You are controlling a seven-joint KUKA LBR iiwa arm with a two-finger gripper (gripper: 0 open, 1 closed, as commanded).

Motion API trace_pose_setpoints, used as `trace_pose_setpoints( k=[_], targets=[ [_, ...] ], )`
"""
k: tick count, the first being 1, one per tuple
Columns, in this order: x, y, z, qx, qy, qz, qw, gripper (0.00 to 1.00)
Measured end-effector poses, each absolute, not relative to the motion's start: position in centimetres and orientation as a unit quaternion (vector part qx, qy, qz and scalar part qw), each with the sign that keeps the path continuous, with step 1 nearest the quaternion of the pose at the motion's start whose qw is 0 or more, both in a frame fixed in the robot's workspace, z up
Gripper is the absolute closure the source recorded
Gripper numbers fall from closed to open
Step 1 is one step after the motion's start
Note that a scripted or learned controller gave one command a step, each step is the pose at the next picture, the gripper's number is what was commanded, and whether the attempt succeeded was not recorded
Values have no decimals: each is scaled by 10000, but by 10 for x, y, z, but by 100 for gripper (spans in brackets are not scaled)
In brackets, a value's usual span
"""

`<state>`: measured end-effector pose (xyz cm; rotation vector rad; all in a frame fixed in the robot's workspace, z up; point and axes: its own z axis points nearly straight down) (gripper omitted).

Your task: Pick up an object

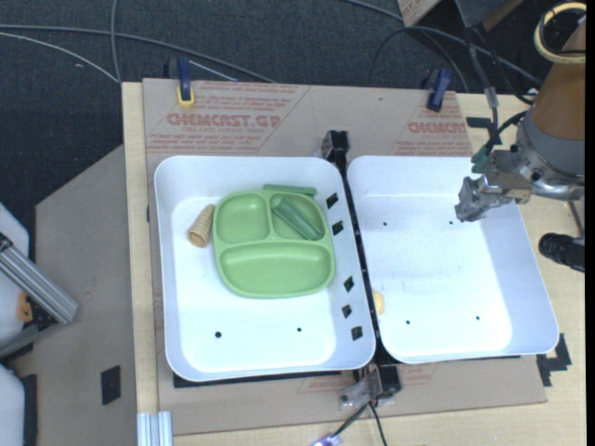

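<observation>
Pincer (pixel 468 204) hangs over the upper right part of the right bin (pixel 521 333), near that bin's far right corner. Its tip is small and dark against the white floor, and I cannot tell how it is set or whether it touches the bin; nothing can be seen held in it.

Objects to pick lie in the left bin (pixel 181 342). A green divided plate (pixel 274 268) sits near that bin's middle, toward its far side. A darker green piece (pixel 297 216) lies across the plate's upper right compartment, and a flat green strip (pixel 290 190) shows just beyond the plate's far rim. A small tan cone (pixel 200 226) lies just beside the plate's left edge. A small yellowish bit (pixel 377 302) sits at the left wall of the right bin, by the divide between the two bins.

Both bins rest side by side on a brown board (pixel 232 119) with red printing, held by two blue clamps (pixel 185 75) at its far edge. Dark carpet (pixel 74 91) with thin cables (pixel 116 26) lies around the bench.

Arm (pixel 558 128) enters from the right, its orange band above a grey wrist, reaching leftward and down over the right bin.
</observation>
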<state>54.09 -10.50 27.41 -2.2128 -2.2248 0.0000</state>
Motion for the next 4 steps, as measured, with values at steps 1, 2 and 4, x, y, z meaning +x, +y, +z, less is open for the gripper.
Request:
trace_pose_setpoints(
  k=[1,2,4],
  targets=[
    [547,-56,262,-7052,-7091,2,22,100],
    [568,-9,263,-7049,-7093,-14,-1,100],
    [600,82,252,-7051,-7091,-13,0,100]
  ],
)
